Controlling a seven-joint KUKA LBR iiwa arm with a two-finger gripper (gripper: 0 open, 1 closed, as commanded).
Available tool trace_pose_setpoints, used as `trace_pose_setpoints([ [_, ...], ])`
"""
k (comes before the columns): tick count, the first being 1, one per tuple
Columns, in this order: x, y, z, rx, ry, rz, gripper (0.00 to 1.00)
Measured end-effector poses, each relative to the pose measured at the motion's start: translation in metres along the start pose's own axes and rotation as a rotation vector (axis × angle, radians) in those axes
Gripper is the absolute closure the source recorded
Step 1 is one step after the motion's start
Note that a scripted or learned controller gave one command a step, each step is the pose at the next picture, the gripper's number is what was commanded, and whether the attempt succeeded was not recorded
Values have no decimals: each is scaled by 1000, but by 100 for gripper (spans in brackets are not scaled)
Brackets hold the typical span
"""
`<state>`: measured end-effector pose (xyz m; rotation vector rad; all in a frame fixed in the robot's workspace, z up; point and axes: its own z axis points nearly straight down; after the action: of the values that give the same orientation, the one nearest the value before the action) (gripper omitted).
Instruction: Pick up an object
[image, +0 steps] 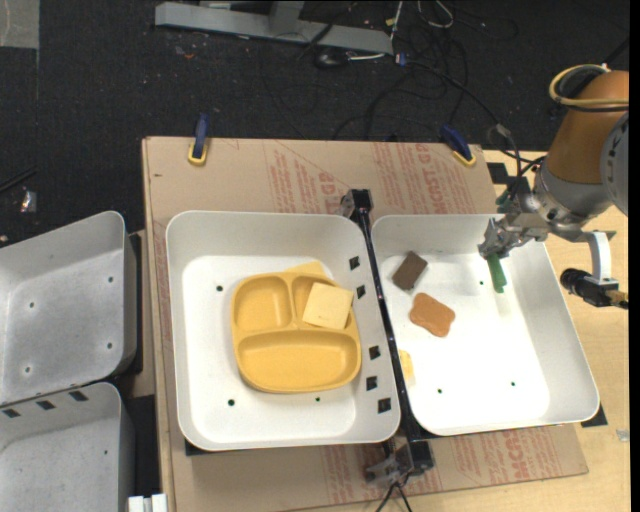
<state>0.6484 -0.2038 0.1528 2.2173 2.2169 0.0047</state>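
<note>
Yellow divided tray (290, 355) in the left bin (200, 410). In the right bin (560, 390), the gripper (497, 250) grips an upright green stick (496, 274), right of the brown block (409, 270) and orange piece (432, 315). Grasp apparently made; lifting remains.

Yellow divided tray (290, 350); pale yellow block (327, 306); brown block (409, 270); orange piece (432, 315); green stick (496, 273); white bins (520, 385); tan tabletop (300, 170).

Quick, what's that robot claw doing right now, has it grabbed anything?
Gripper: closed on a green stick, which hangs from its fingers over the right bin.
</note>
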Motion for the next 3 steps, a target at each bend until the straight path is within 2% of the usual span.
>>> trace_pose_setpoints([
  [2, 1, 1, -119, -2, -1, -3, 100],
  [3, 47, -6, -116, 6, 3, -6, 100],
])
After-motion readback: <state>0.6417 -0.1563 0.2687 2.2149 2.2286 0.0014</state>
